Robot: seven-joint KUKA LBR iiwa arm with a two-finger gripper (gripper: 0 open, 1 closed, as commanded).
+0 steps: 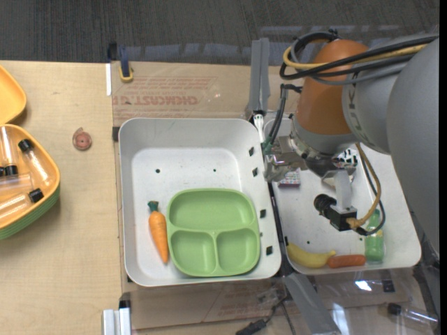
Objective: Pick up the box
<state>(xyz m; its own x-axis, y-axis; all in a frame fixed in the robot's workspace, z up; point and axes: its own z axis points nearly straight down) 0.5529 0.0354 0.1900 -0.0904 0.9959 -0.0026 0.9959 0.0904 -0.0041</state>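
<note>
Box [290,180] was my best word for the small pink-and-white thing that lay in the right bin [401,208], close to that bin's left wall and towards its far end; it was too small for me to read any marking on it. The gripper [288,162] hung right above it, under the grey arm [412,96] with its orange band, and the wrist hid so much that I could not tell whether the gripper was open or closed, or whether it touched the box at all.

Along the near edge of the same bin lay a banana [310,257], with a red-orange piece [346,260] just beside it and a green object [374,247] in the corner. All three were well apart from the box.

The left bin [140,152] held a green divided plate [213,232] with a carrot [159,234] lying alongside its left rim. Both bins sat on a sheet of cardboard [174,96]. Off to the left on the table [63,271] stood a yellow tray [42,180] with a few small vials in it, and a small round pinkish disc [82,139] lay between that tray and the bins.
</note>
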